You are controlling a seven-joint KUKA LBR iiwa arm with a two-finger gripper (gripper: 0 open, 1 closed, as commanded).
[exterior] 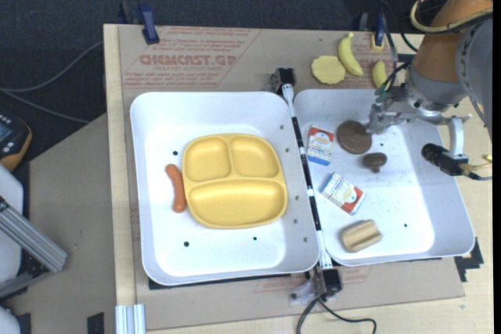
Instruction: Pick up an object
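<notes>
End effector (378, 120) hangs beside the brown disc (354, 137); can't tell its grip state. I'd center over it before descending.

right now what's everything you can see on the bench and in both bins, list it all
yellow plastic divided plate: 1, yellow, left bin
orange toy sausage: 1, orange, left bin, beside the plate
white shallow bins: 2, white, side by side on the bench
small printed cartons: 2, white with red and blue, right bin near the divider
brown round disc: 1, brown, right bin, by the gripper
small dark brown lump: 1, right bin centre
tan bread-like block: 1, right bin front
yellow toy fruit: 3 pieces, bench behind right bin
gripper: 1, grey, over right bin
</notes>
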